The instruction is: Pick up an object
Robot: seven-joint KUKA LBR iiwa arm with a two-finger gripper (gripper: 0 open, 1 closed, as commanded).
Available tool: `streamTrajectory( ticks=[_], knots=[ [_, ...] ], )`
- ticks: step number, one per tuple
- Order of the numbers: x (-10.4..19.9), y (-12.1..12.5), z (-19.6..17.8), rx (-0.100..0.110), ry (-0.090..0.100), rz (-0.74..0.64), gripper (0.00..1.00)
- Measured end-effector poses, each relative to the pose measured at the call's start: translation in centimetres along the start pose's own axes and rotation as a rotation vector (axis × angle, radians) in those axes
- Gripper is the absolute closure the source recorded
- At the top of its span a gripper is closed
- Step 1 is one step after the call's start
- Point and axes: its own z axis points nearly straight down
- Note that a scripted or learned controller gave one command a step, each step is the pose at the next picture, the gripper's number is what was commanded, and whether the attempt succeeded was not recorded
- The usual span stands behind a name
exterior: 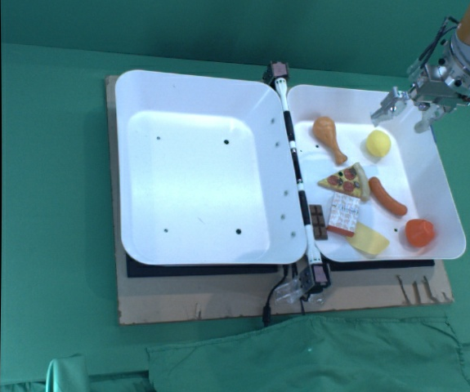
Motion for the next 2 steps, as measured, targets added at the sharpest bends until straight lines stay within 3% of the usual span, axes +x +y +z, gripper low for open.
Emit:
streamTrajectory(
  ticks=[1,2],
  knots=[
    [0.0,0.0,0.0,0.000,0.000,0.000,0.00],
    [0.0,-0.2,3.9,0.003,-0.001,-0.001,0.00]
  ],
)
